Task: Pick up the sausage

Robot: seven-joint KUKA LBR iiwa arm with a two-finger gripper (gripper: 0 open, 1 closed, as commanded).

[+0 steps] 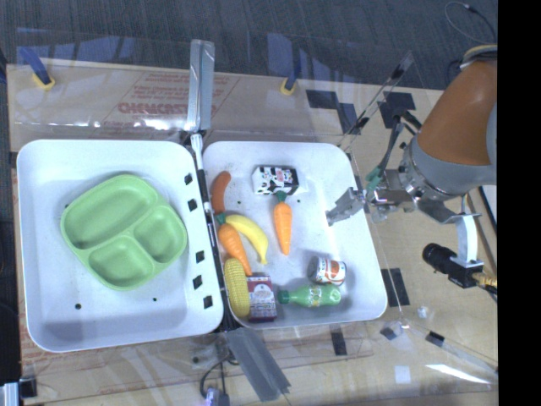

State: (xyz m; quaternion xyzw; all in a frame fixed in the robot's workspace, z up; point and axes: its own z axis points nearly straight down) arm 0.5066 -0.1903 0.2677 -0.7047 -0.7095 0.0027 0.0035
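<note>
The sausage is a short reddish-orange link lying upright along the left wall of the right bin, near its back. My gripper hangs over the right side of that bin, well to the right of the sausage, with nothing visibly held. A carrot and a cow-print carton lie between the gripper and the sausage.
Just below the sausage lie a second carrot, a banana, a corn cob and a red packet. A can and a green bottle sit front right. The left bin holds a green divided plate.
</note>
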